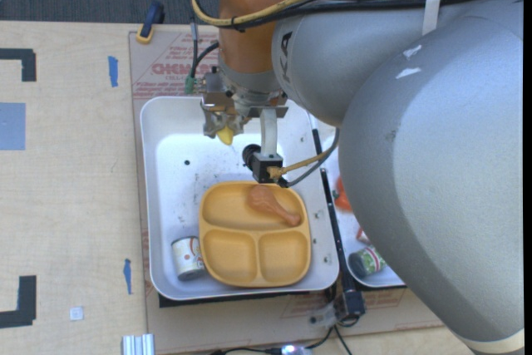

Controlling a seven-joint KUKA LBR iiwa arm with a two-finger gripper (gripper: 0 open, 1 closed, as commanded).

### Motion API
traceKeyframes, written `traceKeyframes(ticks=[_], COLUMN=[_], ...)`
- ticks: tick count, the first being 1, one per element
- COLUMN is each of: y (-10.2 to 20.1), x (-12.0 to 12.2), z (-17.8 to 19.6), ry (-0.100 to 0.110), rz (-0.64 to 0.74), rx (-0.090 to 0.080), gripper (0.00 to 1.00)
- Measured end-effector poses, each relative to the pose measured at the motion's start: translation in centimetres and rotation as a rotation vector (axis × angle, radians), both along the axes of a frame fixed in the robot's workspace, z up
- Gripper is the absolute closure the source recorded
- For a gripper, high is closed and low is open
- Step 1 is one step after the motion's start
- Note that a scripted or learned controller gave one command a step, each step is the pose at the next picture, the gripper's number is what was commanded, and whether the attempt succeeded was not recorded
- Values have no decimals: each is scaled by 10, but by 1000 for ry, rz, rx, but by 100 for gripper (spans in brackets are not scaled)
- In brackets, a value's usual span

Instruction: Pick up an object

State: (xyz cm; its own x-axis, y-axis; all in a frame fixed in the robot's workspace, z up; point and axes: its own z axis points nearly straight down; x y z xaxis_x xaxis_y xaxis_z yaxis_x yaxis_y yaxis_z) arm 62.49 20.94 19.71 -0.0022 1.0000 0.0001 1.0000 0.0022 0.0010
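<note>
Approach step: claw [223,127] is poised over white bin [166,170] — grip state cannot be told; descent onto drumstick [274,204] is likely needed.

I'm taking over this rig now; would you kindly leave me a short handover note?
Pincer over the left bin's far end, state unclear; a yellow bit at its tip, held or not I cannot tell.
Plate at the near end, drumstick in its far compartment; can at the plate's left.
Done: no pick confirmed. Left: grasp and lift one thing.
</note>
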Motion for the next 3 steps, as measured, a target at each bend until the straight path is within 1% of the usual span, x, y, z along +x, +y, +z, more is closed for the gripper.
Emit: traceKeyframes(ticks=[1, 2, 3], y=[16, 16, -50], x=[-88, -146, -138], z=[19, 41, -5], ry=[5, 5, 2], rz=[0, 0, -4], rx=[0, 0, 0], gripper=[100, 100, 100])
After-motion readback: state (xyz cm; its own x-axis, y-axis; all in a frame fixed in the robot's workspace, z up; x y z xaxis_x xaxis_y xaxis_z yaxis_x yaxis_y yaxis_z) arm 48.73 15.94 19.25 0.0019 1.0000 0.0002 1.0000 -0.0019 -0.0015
